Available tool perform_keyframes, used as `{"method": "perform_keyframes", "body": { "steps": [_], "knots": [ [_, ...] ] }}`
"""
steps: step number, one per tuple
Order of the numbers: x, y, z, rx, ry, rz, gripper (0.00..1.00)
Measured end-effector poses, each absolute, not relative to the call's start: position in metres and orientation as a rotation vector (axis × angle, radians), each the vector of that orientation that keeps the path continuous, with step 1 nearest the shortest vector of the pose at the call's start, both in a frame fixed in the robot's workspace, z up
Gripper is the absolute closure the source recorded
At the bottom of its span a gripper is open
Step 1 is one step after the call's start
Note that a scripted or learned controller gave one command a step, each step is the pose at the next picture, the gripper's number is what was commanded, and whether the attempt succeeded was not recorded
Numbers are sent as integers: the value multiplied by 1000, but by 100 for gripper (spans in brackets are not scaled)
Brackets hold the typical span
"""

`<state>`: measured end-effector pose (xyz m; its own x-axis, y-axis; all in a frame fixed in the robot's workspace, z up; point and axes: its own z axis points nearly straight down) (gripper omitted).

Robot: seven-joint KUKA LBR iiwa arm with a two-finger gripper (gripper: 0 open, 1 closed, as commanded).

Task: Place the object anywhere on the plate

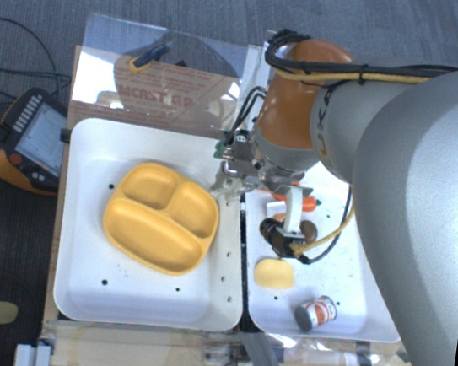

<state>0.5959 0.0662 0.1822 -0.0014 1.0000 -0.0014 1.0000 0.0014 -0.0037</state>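
- Here, the arm (pixel 409 119) is seen reaching in from the right, with its orange band (pixel 296 103) above the far side of the right bin (pixel 362 321).
- The gripper (pixel 231 180) is held low over the rims where the two bins meet, just beside the far right corner of the plate. Whether it is wide or narrow cannot be told, as it is viewed from above beneath the wrist. Whether anything is held cannot be told either.
- The plate (pixel 160 214), yellow and divided into three compartments, is laid flat and at a slant in the middle of the left bin (pixel 77 283).
- A pale yellow object (pixel 275 273), rounded, is found in the right bin near the dividing rim.
- A small can (pixel 318 312) with a red label is laid on its side near the front edge of the right bin, to the right of the pale yellow object.
- An orange-red item (pixel 301 202) is partly hidden under the wrist in the right bin, and its kind cannot be told.
- All three things are kept apart from the plate by the bin rims.
- A handheld pendant (pixel 26 139) with a screen is seen on the grey carpet left of the bins.
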Motion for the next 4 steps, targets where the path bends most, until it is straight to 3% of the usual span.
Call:
{"method": "perform_keyframes", "body": {
  "steps": [1, 2, 3, 4],
  "knots": [
    [510, 82, 182, -2218, -2221, 7, 100],
    [583, 98, 196, -2220, -2221, 6, 100],
    [593, 60, 258, -2222, -2221, 6, 100],
    [635, 58, 251, -2223, -2223, 8, 100]
  ]
}}
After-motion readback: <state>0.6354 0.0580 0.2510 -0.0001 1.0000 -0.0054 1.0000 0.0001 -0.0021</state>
